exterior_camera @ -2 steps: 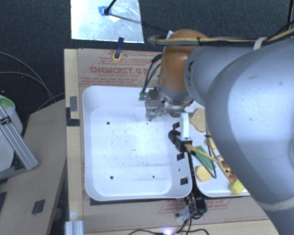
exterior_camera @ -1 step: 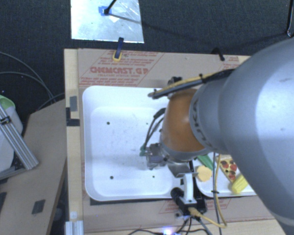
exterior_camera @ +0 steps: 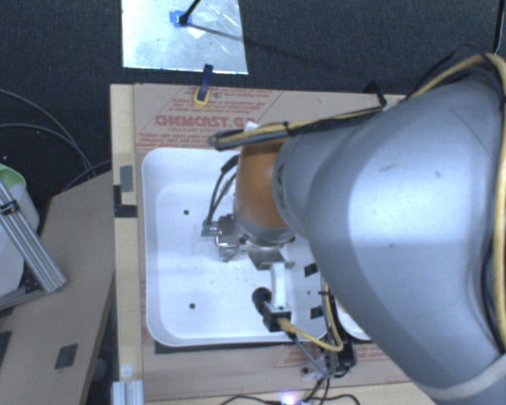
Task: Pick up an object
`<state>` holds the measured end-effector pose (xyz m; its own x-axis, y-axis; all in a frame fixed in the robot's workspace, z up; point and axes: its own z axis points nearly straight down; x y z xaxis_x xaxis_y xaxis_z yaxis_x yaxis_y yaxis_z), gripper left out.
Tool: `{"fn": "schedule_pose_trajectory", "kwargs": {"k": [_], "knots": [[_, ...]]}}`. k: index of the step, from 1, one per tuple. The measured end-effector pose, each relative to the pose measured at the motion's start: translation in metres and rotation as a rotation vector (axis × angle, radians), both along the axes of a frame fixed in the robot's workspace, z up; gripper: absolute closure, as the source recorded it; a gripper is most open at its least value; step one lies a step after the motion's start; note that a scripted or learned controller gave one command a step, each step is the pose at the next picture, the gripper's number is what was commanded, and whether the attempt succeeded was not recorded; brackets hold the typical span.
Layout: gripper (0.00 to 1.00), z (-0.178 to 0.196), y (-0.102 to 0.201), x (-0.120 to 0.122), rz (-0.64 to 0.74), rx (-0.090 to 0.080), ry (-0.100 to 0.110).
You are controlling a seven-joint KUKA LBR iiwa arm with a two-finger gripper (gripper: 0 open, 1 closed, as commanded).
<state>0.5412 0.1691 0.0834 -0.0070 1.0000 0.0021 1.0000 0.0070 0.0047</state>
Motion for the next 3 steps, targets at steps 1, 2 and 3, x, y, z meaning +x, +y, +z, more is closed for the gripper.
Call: {"fn": "schedule_pose_trajectory", "kwargs": {"k": [1, 2, 3], "knots": [[1.0, 0.024, 0.07, 0.128, 0.003, 0.004, -0.013], [1.0, 0.001, -0.01, 0.128, -0.012, -0.004, 0.004], [1.0, 0.133, -0.061, 0.131, -0.009, -0.002, -0.012]]}}
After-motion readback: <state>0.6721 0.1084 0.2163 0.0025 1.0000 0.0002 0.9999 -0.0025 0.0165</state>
